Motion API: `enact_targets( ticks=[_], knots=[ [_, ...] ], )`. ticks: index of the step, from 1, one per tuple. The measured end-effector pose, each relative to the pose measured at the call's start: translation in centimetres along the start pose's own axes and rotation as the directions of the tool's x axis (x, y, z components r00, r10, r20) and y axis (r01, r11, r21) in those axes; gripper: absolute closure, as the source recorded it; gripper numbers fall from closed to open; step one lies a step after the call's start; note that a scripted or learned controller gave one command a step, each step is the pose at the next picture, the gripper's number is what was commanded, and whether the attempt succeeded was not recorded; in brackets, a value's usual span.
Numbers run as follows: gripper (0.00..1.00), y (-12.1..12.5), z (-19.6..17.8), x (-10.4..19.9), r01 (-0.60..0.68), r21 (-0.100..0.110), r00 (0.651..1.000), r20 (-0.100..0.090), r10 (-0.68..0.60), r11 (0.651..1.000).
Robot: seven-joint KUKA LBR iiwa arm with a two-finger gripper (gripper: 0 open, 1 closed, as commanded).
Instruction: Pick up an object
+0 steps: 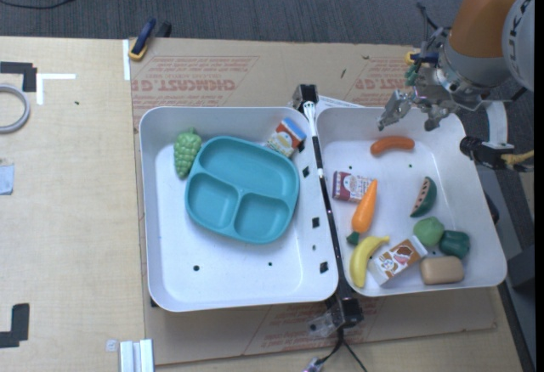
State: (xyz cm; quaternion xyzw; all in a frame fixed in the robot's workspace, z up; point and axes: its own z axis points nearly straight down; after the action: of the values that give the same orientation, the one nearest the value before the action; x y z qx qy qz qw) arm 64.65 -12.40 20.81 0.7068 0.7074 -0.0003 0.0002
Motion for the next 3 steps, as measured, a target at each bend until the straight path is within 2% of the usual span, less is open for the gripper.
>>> enact_targets(
  ticks=[1,2,3],
  knots=[
    [0.0,-7.9,4.7,2.9,-0.005,0.001,1.0,0.0,0.005,1.0],
    [0.0,-8.6,11.3,2.2,-0.004,-0.004,1.0,-0.001,0.004,1.0],
    [1.0,-8.4,10.3,2.2,-0.008,-0.007,1.0,-0.003,0.008,1.0]
  ],
)
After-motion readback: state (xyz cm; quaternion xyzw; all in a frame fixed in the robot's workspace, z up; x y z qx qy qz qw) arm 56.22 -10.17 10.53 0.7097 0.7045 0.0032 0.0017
